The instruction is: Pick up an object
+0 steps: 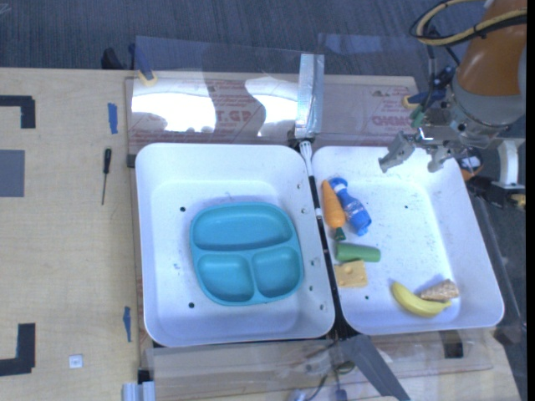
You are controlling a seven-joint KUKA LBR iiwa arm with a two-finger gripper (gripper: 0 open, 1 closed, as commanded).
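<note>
I see the gripper [415, 152] hanging released, its 2 grey fingers splayed over the right bin [478, 224] near 1 o'clock. A curved yellow banana [415, 300] lies at 5 o'clock, touching a tan crusty wedge [440, 290]. The left bin [159, 182] holds a smooth teal 3-compartment tray [245, 251].

counter [58, 249]: pale wood, black corner marks at 9 and 7 o'clock | blue tape strips [112, 117] at 10 o'clock | small screwdriver [105, 174] just left of the left bin | clear plastic sheet [217, 98] at 12 o'clock | grey floor [251, 7] beyond
</note>
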